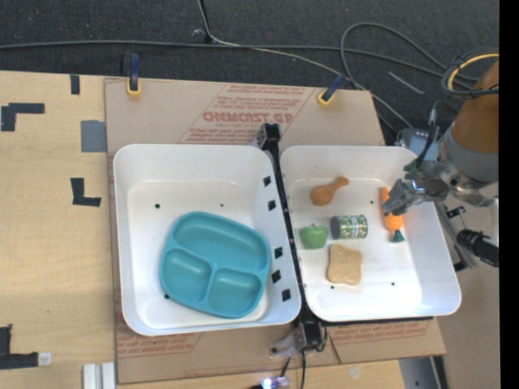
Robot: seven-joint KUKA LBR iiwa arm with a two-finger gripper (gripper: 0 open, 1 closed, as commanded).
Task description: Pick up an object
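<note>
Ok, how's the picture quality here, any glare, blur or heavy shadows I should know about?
Camera view: lighting is even and soft, with faint shadows under the blue tray; the white bins look bright but not blown out; small items like the green can are slightly soft; the pincer over the orange toy is blurry, fingers indistinct.

The big round grey metal arm is wearing an orange band and showing a dark, shiny tool.
</note>
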